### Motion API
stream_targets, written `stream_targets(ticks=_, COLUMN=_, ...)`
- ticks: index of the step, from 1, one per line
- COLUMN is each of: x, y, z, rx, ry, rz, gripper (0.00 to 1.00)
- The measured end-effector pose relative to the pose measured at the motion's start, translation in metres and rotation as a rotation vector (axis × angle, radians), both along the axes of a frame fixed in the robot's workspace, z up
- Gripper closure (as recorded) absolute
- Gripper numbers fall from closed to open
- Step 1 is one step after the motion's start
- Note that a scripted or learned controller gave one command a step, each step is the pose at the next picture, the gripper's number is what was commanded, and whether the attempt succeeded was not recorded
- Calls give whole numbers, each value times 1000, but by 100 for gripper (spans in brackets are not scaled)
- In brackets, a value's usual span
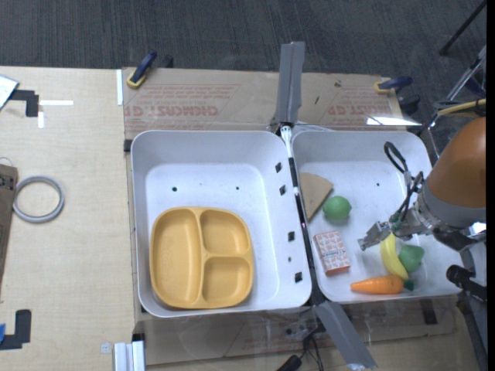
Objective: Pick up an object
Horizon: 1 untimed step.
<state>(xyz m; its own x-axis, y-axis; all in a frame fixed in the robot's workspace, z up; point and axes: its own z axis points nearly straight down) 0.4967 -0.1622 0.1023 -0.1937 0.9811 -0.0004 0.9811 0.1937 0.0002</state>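
Two shallow white plastic bins sat side by side on the bench. The left bin held a yellow plastic plate with three compartments, lying toward its near left corner. The right bin held the loose objects. A tan wedge-shaped piece lay against its left wall, and a small round green ball sat just beside the wedge on its right. Nearer the camera, a small rectangular box with a red and white pattern lay close to the left wall. An orange toy carrot lay along the near edge of the bin, pointing left. A yellow toy banana stood just above the carrot, and a green object lay just beside the banana on its right. The grey arm with its orange band reached in from the right. Its metal two-finger gripper sat low in the right bin, at the far end of the banana and appearing to touch it. Whether the gripper was parted or closed could not be told from this view, nor whether it held anything. A grey roll of tape lay on the wooden bench far to the left, well apart from both bins.
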Motion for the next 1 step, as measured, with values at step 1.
stream_targets(ticks=1, x=1, y=-1, z=9, rx=0, ry=-1, rz=-3, gripper=100)
